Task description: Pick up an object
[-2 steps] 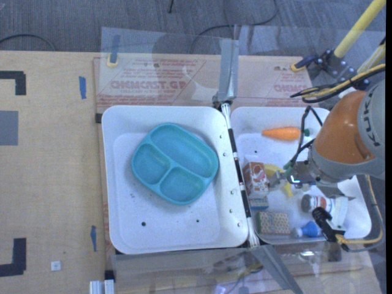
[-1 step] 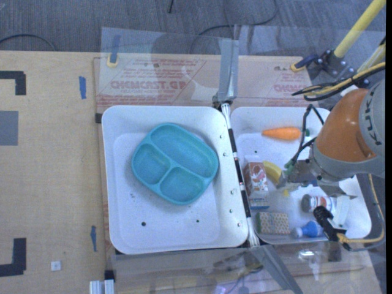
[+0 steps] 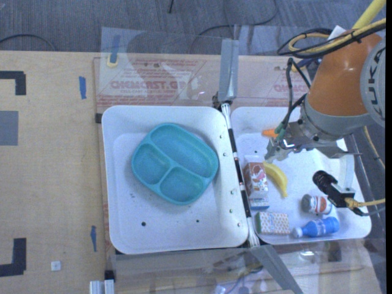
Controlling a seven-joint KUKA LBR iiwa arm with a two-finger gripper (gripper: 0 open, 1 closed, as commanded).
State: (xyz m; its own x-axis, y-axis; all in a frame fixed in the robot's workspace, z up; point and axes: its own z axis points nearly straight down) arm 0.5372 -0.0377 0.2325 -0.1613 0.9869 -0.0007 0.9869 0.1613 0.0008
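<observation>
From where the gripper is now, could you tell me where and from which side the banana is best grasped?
Probably across the middle of the banana, coming straight down from above. It lies flat in the right bin, curved, its length running up-down in the view; the carton sits close beside it, so fingers need care there.

Single fixed camera above bench (image 3: 49, 164), slanted downward, both bins (image 3: 122, 225) framed, mid-distance.

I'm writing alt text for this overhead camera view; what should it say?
A grey robot arm with an orange band reaches over the right white bin, which holds a yellow banana, a blue plastic bottle and small cartons. The left white bin holds a teal three-compartment plate.
</observation>
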